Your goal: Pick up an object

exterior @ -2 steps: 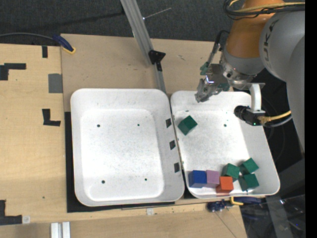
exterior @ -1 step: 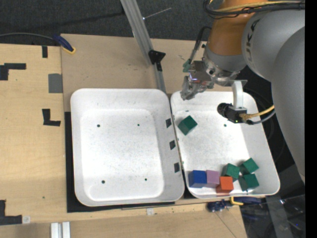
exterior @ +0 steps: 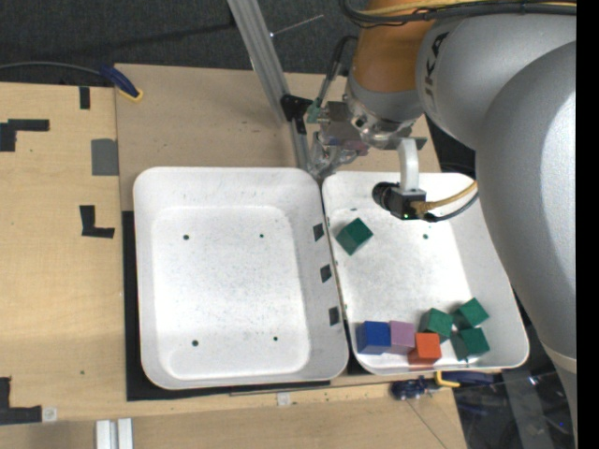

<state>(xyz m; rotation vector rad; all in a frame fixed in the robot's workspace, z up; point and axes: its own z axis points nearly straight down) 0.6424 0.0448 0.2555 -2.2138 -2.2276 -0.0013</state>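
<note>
While the left bin [exterior: 229, 279] offers bare room, the lone green cube [exterior: 354, 236] in the right bin [exterior: 426, 274] looks the easiest pick, standing well apart from the walls and the clustered blocks [exterior: 423, 333]. Whether the gripper [exterior: 329, 154] is spread, I cannot tell.

Bright, even overhead light; mild glare on the left bin [exterior: 225, 269]; soft shadows; slight overall blur.

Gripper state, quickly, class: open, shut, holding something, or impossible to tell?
Gripper: cannot be told; it sits at the far rim of the right bin, and nothing is seen between its fingers.
</note>
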